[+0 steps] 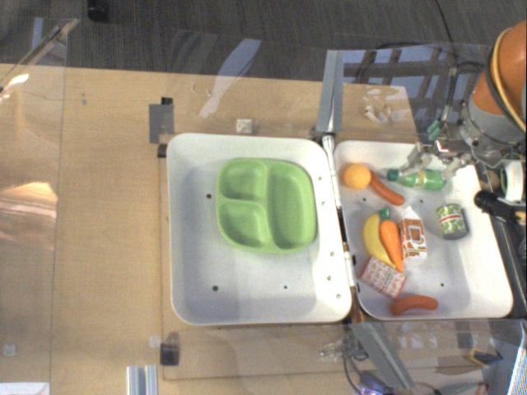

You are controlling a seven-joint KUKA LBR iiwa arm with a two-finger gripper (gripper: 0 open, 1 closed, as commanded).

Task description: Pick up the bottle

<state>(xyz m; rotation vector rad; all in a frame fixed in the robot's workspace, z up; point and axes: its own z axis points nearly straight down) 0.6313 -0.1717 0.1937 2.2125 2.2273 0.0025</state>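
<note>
Camera view: the bottle [417,178] lies flat near the right bin's [482,307] far wall, long axis left-right, cap pointing left. The tool [440,151] hangs just above its right end; its opening I cannot tell.

A pale wooden table [99,245] fills most of the view, with a dark grey carpeted floor [247,6] running along the top edge beyond it. Clear panels [33,138] stand around the table and catch soft glare from overhead light, brightest at the left where a warm patch [29,194] glows; small black brackets [164,120] and grey metal posts [330,89] hold the panels and fittings in place. At the top left a dark chair caster [97,11] rests on the floor, and a thin black cable [440,11] crosses the carpet at the top right.
</note>
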